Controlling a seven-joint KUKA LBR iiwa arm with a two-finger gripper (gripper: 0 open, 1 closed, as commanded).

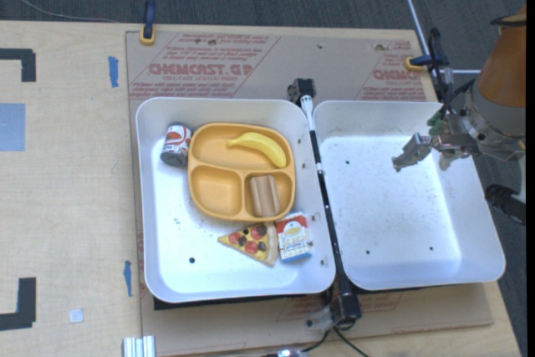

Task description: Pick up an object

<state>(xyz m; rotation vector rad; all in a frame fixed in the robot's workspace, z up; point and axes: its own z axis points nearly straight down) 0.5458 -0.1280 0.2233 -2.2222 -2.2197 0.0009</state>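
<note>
Dark carpet runs behind a pale wooden surface [67, 205], where two shallow white bins sit side by side on a cardboard sheet. From the camera view, the left bin [159, 263] carries a yellow divided plate [219, 190] with a banana [259, 148] in its upper compartment and a sausage-like piece [264, 195] in its lower right one; a small can [175, 145] lies just beside the plate's left edge, and a pizza slice [251, 242] and a little carton [294, 238] lie below it. The right bin [418, 255] holds nothing graspable that I can make out. The gripper [425, 153] hangs over the right bin's upper right part, its fingers looking spread with nothing between them. Every candidate object lies well apart to its left, across the bins' shared wall. A good pick would likely mean crossing over high, choosing something free-standing such as the can or carton, centring the fingers on it, then descending straight.
</note>
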